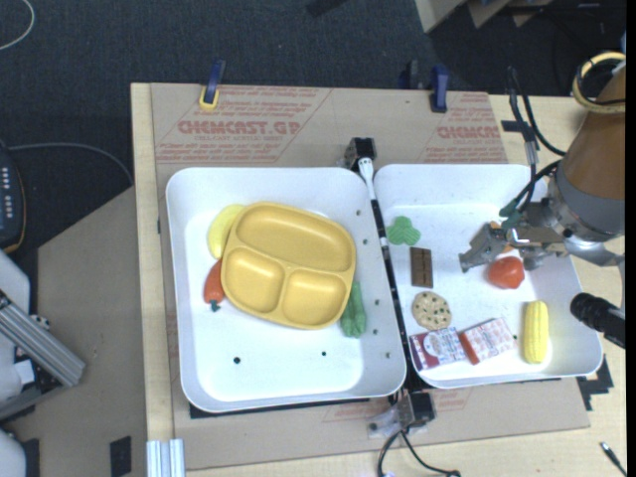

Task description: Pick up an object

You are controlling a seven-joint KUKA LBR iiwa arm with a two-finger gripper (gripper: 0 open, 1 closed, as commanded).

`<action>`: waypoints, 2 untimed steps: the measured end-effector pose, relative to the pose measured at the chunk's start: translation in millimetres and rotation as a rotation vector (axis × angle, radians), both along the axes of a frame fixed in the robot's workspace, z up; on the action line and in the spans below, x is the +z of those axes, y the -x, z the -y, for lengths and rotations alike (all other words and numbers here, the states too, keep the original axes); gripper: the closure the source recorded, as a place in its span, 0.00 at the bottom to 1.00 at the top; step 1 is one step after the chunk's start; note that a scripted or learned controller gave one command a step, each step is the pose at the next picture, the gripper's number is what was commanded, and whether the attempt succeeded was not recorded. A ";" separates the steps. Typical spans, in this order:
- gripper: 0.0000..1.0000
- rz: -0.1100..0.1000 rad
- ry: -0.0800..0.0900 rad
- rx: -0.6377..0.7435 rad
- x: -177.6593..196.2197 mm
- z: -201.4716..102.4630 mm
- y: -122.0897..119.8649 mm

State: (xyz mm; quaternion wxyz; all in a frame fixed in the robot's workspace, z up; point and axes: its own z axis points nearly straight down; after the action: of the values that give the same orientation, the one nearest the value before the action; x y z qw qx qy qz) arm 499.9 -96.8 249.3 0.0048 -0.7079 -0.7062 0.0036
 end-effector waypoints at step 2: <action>0.00 0.004 0.000 0.002 -54.3 -5.8 4.8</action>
State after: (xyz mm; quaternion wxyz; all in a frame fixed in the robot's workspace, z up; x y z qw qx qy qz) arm 495.1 -91.1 195.1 0.0036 -0.7073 -0.7069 0.0020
